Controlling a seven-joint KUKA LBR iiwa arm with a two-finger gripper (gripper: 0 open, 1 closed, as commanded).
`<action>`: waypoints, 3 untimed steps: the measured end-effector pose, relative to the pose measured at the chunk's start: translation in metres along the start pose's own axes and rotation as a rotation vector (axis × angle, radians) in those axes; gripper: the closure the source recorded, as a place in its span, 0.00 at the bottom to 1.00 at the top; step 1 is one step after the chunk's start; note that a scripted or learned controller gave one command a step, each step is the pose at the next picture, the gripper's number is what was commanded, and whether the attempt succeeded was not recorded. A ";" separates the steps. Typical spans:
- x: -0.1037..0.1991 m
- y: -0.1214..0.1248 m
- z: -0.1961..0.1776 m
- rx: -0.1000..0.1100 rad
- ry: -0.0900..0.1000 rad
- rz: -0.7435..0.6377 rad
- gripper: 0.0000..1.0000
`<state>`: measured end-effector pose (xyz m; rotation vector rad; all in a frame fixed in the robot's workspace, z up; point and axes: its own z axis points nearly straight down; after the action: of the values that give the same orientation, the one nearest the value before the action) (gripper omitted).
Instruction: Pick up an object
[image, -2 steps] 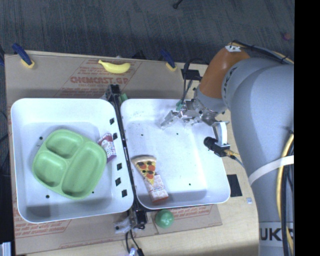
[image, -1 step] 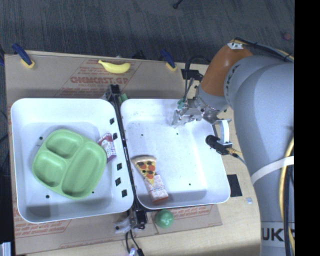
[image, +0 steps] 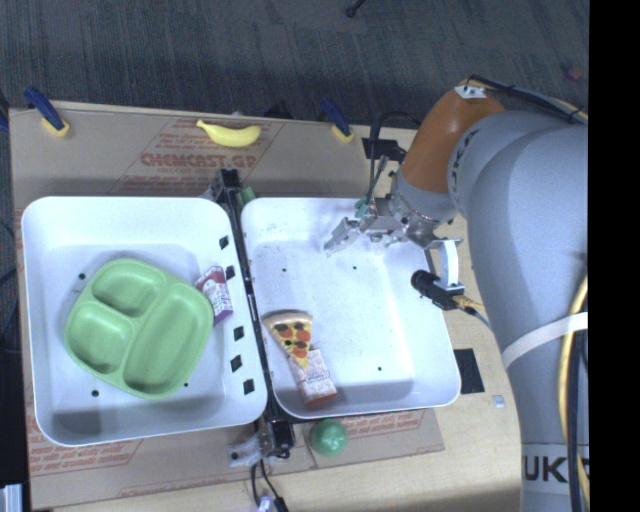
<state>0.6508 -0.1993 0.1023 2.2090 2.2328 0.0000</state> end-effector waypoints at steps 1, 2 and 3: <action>0.000 0.001 -0.011 -0.002 -0.001 -0.003 1.00; 0.078 0.007 -0.061 -0.001 0.001 0.004 1.00; 0.077 0.007 -0.061 0.000 0.001 0.005 0.00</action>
<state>0.6569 -0.1225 0.1634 2.2150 2.2273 0.0007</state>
